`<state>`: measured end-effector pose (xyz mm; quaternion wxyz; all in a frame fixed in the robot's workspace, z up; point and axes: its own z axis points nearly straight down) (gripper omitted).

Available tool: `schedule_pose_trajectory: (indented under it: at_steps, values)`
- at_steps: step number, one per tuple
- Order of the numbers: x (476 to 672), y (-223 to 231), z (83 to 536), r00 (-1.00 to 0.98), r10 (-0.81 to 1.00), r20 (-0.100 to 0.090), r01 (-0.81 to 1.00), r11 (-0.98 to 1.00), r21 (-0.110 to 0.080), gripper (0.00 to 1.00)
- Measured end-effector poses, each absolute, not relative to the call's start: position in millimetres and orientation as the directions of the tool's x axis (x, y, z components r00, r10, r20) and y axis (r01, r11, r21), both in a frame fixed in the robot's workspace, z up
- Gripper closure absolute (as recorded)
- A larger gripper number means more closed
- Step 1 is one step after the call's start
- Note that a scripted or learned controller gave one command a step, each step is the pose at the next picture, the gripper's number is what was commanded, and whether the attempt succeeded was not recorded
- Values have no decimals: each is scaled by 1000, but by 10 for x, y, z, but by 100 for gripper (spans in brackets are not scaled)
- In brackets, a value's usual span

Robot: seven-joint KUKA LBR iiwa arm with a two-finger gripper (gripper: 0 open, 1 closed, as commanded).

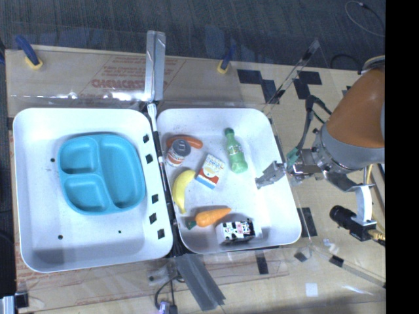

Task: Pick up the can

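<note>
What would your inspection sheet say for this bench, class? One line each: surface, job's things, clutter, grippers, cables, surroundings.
Surface: bench bears the left bin and the right bin side by side.
Job's things: can stands upright at the right bin's upper left, untouched.
Clutter: blue tray in the left bin; banana, carrot, green bottle, small carton and dark packet in the right bin.
Grippers: gripper at the right bin's right rim, apart from the can; nothing between its parts.
Cables: thin cable on the floor, upper right.
Surroundings: dark carpet.
</note>
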<state>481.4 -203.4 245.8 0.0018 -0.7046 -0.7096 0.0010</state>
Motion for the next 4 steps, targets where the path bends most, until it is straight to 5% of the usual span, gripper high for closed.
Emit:
schedule_pose_trajectory:
  at_steps: [1, 2, 3, 4]
  values:
    - [4790, -1939, 951, -92, 996, -4, 996, 92, 6, 0]
    - [5130, -1491, 915, 28, 1000, 1, 1000, -28, -2, 0]
    - [4841, -2083, 1964, 189, 982, 1, 982, -189, -2, 0]
    - [4803, -1490, 1045, 33, 999, -4, 999, -33, 10, 0]
